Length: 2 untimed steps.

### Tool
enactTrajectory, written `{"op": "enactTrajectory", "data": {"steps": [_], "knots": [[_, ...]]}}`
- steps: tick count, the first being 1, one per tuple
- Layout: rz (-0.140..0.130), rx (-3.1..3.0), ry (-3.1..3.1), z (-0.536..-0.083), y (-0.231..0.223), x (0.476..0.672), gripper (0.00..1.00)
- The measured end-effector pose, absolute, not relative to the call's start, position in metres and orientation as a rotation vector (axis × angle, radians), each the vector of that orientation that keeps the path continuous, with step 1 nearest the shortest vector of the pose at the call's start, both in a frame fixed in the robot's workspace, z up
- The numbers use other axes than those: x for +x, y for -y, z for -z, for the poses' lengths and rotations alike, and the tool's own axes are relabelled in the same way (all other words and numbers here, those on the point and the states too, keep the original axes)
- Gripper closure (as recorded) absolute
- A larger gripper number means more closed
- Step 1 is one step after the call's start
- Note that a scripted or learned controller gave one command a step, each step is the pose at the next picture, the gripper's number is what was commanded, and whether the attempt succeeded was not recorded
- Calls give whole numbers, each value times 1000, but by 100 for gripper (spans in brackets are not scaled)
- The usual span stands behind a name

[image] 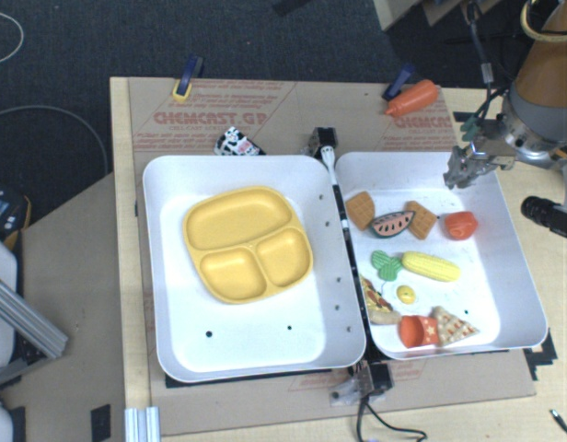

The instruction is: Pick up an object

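Note:
The right white bin [518,274] holds several toy foods: a tomato [460,226], a corn cob [431,266], a watermelon slice [392,224], a brown cracker [361,209], a brown block [421,219], a green leafy piece [387,265], a fried egg [405,294], a pizza slice [452,326] and a red cup [411,331]. My gripper [461,172] hangs at the bin's far right corner, above and behind the tomato, with nothing visible between its fingers. The fingers look close together, but their state is unclear.
The left white bin [168,247] holds a yellow three-compartment plate [248,243]. An orange carrot toy [412,98] and a black-and-white toy [236,142] lie on the bench behind the bins. Clamps sit along the bench's back edge.

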<state>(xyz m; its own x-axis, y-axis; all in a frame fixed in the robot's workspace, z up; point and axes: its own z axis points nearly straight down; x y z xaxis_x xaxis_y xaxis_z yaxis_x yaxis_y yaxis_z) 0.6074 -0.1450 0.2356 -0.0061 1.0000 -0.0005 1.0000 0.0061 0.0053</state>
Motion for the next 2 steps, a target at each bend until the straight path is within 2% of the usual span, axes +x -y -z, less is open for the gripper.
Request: {"op": "enactTrajectory", "data": {"steps": [1, 2], "knots": [[-6, 2211, -2227, -242, 88, 616, 100], [-4, 2214, -2225, -235, 46, 633, 100]]}}
